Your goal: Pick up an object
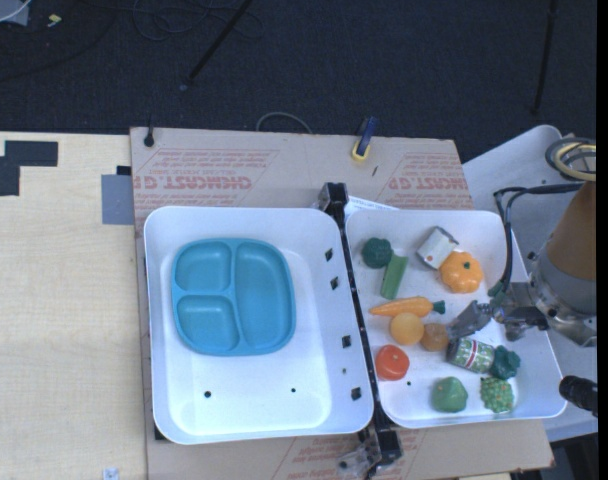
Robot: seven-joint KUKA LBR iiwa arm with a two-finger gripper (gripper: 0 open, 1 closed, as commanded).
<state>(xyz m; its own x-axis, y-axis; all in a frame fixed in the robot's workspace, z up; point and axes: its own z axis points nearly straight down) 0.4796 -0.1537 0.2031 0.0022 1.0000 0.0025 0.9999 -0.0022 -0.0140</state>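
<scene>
The right bin (524,413) holds several toy foods: a carrot (404,307), an orange ball (406,328), a red tomato (391,362), an orange pumpkin (461,272), a green cucumber (392,277), a grey can (436,246) and a small green-labelled jar (471,354) lying on its side. My gripper (491,321) hovers at the bin's right side, just above the jar, with one finger (471,318) near a brown piece (435,337). It is open, with nothing between the fingers.
The left bin (184,408) holds a blue divided plate (232,297). A green pepper (449,395), a bumpy green piece (497,395) and a dark green piece (505,361) crowd the right bin's front corner. A blue-and-yellow clamp (363,140) sits on the cardboard behind the bins.
</scene>
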